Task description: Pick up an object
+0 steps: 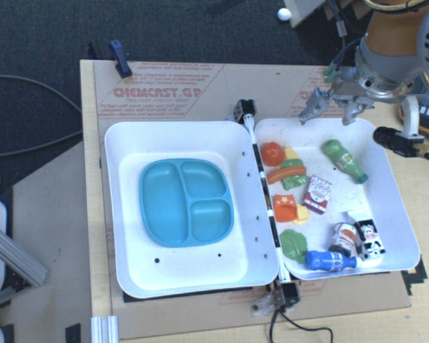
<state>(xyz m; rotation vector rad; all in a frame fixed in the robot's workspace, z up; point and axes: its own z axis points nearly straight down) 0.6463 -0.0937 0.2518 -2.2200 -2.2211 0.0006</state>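
My gripper hangs over the far edge of the right bin, its two fingers spread open with nothing between them. Just below it and to the right lies a green bottle. Further left are a red tomato, a hot dog and a green leafy piece. In the bin's middle sit a small red-and-white carton and an orange block. At the near side lie a green piece, a blue bottle, a can and a black-and-white cow toy.
The left bin holds a blue divided plate. A row of black clips joins the two bins. A blue clamp sits at the bench's far left corner.
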